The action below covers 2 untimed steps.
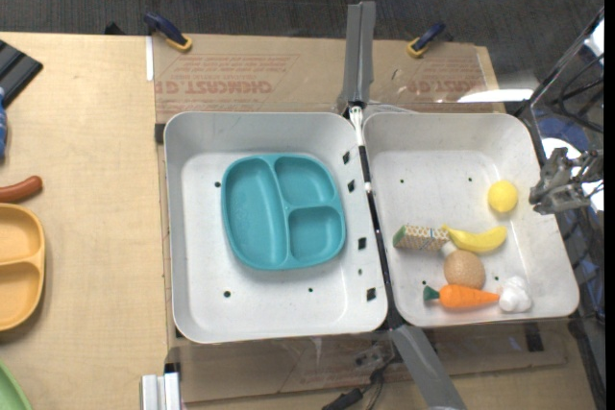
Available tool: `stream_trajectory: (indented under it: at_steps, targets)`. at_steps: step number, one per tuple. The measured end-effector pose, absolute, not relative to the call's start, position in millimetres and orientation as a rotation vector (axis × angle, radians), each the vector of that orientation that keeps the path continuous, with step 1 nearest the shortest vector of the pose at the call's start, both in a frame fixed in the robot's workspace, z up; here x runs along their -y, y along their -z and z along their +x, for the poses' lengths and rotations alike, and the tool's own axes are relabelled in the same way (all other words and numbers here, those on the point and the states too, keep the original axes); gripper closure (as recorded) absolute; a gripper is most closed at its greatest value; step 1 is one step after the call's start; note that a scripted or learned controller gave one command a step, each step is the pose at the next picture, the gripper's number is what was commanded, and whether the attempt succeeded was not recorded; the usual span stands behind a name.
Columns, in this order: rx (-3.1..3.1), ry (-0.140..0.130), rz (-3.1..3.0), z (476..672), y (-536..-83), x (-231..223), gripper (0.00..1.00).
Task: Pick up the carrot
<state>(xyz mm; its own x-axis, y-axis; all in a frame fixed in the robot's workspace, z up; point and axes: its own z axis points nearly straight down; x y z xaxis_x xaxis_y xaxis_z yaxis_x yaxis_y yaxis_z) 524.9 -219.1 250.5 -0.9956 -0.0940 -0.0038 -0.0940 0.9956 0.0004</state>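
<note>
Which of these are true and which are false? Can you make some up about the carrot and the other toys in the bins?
1. The carrot lies in the right bin. True.
2. The gripper holds the carrot. False: it is at the bin's right edge, apart from the carrot.
3. The teal tray sits in the left bin. True.
4. The banana lies on the teal tray. False: it is in the right bin.
5. The egg sits just above the carrot. True.

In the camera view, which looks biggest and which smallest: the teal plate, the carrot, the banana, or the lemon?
Largest to smallest as they look:
1. Teal plate, far the biggest.
2. Carrot and banana, about the same length, too close to rank.
3. Lemon, the smallest.
</note>
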Motion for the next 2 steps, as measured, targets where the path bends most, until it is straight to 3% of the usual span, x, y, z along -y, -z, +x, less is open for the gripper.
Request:
stream_trajectory:
  at_steps: [1,2]
  targets:
    - [-3.132,-0.003,-0.204,534.8,-202.9,203.0,1.0]
    - [-3.133,0.001,-0.137,494.7,-274.4,222.1,1.0]
